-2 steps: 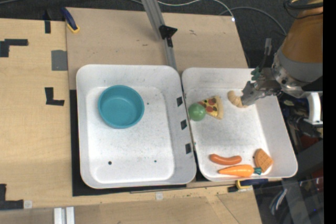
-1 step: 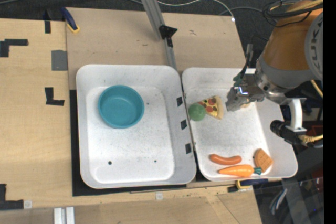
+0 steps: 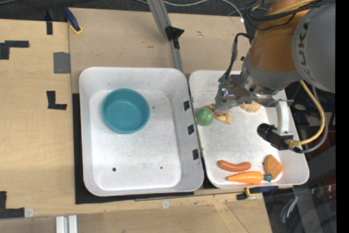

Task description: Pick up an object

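I count two white bins on my tabletop (image 3: 125,46): the left bin (image 3: 92,172) and the right bin (image 3: 240,150). One teal bowl (image 3: 126,110). One green ball (image 3: 205,117). One sausage (image 3: 234,165). One carrot (image 3: 245,177). One orange cracker-like piece (image 3: 273,166). One pale item (image 3: 251,108), partly hidden under my arm.

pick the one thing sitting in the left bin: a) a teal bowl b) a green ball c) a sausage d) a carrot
a: the teal bowl rests alone in the left bin, while the carrot, sausage and green ball all lie in the right bin.
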Tool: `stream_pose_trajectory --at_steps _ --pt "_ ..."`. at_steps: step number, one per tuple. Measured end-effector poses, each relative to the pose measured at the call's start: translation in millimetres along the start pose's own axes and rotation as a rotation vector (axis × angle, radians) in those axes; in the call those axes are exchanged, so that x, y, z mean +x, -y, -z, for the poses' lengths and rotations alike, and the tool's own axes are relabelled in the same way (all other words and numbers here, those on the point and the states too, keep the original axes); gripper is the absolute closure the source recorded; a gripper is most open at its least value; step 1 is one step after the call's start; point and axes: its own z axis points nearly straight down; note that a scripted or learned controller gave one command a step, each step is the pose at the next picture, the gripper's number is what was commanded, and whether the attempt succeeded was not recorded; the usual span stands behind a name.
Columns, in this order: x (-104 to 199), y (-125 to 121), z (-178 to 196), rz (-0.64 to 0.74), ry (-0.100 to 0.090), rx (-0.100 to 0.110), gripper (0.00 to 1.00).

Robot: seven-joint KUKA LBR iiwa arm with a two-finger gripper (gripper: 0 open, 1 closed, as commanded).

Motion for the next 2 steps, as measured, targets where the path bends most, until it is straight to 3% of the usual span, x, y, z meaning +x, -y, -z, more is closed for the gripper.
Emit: stream_pose_trajectory --at_steps 2 --pt "115 23 -26 0.0 0.001 0.003 1.0"
